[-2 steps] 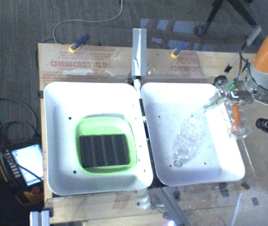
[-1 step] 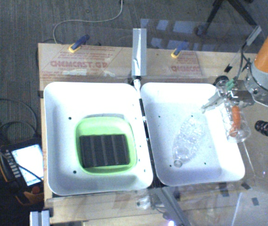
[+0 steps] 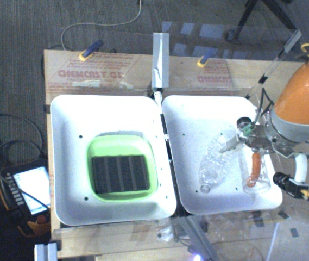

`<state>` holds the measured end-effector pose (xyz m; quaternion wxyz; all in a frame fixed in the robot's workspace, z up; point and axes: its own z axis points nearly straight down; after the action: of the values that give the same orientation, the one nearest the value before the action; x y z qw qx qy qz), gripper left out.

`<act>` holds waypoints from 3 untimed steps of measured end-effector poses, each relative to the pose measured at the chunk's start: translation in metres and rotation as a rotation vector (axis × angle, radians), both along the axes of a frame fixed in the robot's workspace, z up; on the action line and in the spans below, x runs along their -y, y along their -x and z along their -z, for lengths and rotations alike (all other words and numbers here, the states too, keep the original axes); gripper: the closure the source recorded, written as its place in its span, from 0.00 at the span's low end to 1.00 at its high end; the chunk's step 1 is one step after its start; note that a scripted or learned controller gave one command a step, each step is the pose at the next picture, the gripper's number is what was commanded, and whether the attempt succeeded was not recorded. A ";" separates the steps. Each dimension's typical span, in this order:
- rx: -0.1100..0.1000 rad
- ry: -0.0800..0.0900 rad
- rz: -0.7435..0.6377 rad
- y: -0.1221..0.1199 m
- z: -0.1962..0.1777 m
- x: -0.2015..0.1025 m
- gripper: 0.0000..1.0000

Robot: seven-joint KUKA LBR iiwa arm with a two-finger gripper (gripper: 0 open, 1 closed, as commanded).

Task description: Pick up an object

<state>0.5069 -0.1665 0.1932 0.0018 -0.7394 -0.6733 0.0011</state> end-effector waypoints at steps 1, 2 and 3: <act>0.001 0.001 -0.063 -0.013 0.026 0.048 0.00; 0.002 -0.001 -0.079 -0.016 0.027 0.048 0.00; 0.001 0.002 -0.132 -0.030 0.044 0.054 0.00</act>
<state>0.5364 -0.2208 0.1497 0.0007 -0.6935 -0.7205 0.0017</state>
